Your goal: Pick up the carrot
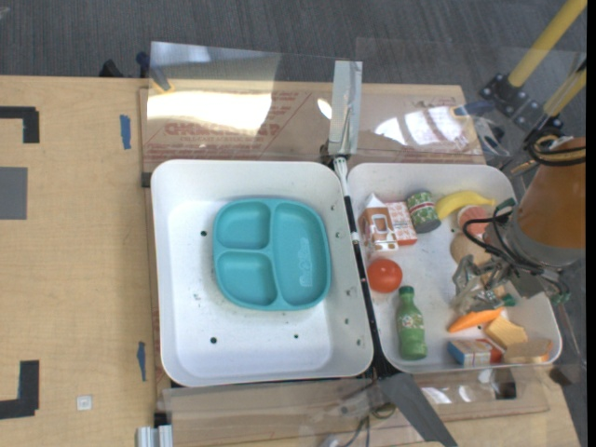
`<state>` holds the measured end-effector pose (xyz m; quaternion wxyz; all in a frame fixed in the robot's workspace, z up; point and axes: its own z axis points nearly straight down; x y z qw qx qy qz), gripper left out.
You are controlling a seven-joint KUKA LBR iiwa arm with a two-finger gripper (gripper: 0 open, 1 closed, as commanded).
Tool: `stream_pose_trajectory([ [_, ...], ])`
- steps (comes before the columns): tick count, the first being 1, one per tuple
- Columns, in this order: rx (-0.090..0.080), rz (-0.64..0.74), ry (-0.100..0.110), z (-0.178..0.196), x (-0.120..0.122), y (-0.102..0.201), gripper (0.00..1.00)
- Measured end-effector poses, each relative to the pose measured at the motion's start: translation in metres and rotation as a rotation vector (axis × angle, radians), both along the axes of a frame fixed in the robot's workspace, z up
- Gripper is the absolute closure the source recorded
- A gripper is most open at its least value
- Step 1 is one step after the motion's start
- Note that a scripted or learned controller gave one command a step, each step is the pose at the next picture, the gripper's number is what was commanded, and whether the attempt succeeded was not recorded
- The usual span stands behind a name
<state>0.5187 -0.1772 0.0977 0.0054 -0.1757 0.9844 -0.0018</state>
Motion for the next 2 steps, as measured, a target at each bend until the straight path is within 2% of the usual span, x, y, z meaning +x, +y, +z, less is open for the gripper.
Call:
stream_pose_trajectory([
  [1,0.001,0.002,-0.004,0.009,0.001,0.002,1.00],
  [2,-0.005,0.262,-0.003,0.176,0.000,-0.025,1.00],
])
